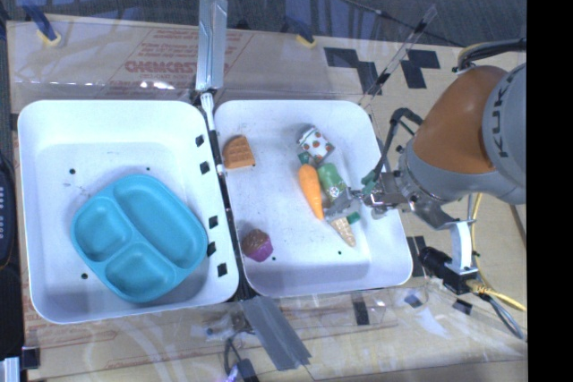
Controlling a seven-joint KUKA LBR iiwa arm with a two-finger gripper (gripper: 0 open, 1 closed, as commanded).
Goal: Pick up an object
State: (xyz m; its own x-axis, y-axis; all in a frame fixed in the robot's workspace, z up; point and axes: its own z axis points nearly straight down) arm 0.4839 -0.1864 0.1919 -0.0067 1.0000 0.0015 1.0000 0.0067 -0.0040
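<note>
Two shallow white bins sit side by side on the bench. The left bin [40, 192] holds a blue divided plate [139, 235] with three compartments, lying tilted toward the bin's lower part. The right bin [269, 116] carries several small toys: a tan bread-like piece [238, 153] near its upper left, a purple and brown cupcake-like piece [256, 244] near its lower left, and a cluster toward the right side. In that cluster an orange carrot [311, 191] lies lengthwise, just beside a green bottle-like toy [332, 180]; above them sits a small patterned white, red and green object [314, 142], and below them lies a pale cone-shaped piece [345, 231]. The grey arm with its orange band [457, 134] reaches in from the right, over the right bin's right wall. The gripper [363, 199] sits low at the right edge of the cluster, close to the green toy and the cone; whether its jaws are open, closed or gripping anything cannot be told, since that spot is too small and cluttered.
</note>
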